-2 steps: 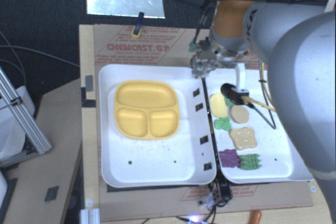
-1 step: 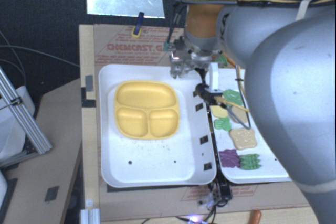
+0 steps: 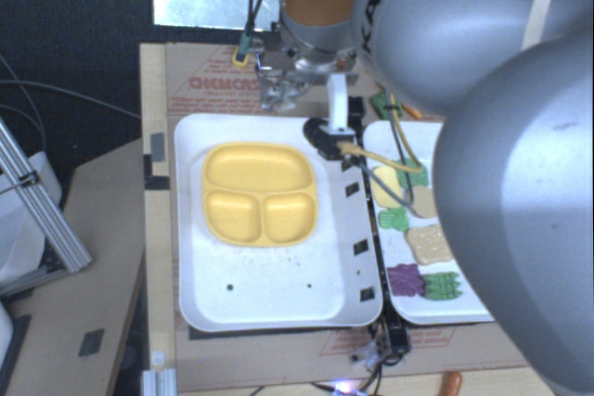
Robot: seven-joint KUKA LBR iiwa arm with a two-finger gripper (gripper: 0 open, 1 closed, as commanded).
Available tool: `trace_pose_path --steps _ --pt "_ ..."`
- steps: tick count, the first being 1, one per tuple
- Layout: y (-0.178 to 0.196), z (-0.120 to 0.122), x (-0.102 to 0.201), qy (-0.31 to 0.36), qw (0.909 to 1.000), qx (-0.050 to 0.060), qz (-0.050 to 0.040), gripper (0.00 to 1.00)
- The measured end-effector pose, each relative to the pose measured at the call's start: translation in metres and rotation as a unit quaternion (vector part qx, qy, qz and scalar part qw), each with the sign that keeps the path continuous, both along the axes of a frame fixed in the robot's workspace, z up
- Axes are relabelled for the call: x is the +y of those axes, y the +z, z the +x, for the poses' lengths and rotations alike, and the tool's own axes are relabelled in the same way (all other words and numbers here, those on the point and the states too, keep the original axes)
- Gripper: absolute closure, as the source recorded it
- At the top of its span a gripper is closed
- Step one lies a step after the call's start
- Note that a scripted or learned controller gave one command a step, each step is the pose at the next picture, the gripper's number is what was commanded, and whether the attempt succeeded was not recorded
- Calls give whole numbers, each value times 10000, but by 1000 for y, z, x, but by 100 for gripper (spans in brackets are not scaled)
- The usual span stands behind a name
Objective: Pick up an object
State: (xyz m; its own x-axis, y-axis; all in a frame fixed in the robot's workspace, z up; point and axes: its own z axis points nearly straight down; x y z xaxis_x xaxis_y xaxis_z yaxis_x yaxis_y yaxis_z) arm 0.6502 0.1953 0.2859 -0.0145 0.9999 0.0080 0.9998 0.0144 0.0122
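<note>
Pincer (image 3: 281, 94) at the left bin's (image 3: 278, 292) far rim.
Released or clenched, I couldn't tell. The tray (image 3: 260, 193) lay mid-bin; best, I reckoned, to drop squarely over its raised edge.

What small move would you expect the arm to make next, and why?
Probably a short shift toward the camera, to get above the yellow divided plate. The gripper is at the left bin's far rim, over no object, and that plate lies nearest.
</note>
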Motion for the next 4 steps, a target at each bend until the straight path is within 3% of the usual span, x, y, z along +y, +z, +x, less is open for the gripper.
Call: trace_pose_path --steps 1,2,3,4 --pt "4 1 -7 -23 10000 32 -36 100" --pt "-91 -19 42 -33 9999 94 -41 100" --pt "-133 20 26 -76 10000 50 -41 100" --pt "-204 18 14 -72 9999 62 -43 100"
